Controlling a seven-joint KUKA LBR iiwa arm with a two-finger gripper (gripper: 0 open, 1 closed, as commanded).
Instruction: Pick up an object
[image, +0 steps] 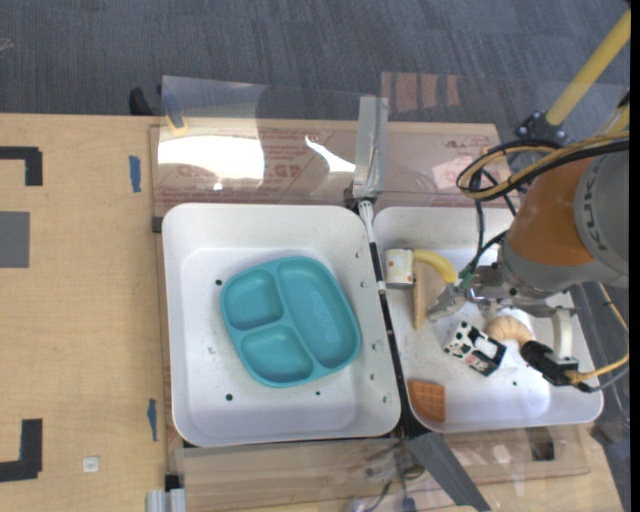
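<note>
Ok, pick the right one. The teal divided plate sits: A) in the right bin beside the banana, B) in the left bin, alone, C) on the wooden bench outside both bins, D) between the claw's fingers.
B: the teal divided plate lies flat in the left bin, while the banana and the other small items are in the right bin under the arm.
</note>
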